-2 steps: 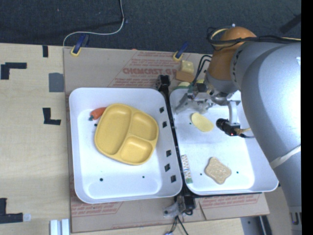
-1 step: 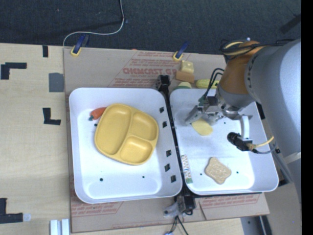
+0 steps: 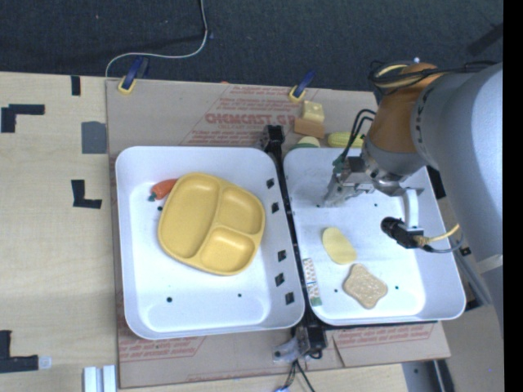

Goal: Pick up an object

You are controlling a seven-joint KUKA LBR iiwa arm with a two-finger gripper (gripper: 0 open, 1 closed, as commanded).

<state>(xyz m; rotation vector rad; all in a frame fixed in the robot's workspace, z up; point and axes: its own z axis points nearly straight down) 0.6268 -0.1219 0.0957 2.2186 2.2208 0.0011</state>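
The right bin (image 3: 425, 300) holds a pale yellow oval piece (image 3: 337, 245) near its middle and a tan toast-shaped piece (image 3: 364, 287) toward its front. My gripper (image 3: 337, 193) hangs over the back left part of that bin, above and behind the yellow piece, with nothing visibly between its fingers. The grey arm with its orange band (image 3: 400, 113) comes in from the right. In the left bin (image 3: 139, 300) lies a yellow divided plate (image 3: 212, 223), with an orange carrot-like piece (image 3: 163, 188) poking out at its back left.
Behind the bins, on the cardboard, sit a tan block (image 3: 310, 119) and small yellow-green pieces (image 3: 308, 143). A black divider (image 3: 283, 219) runs between the two bins. A black cable fitting (image 3: 400, 231) hangs off the arm over the right bin.
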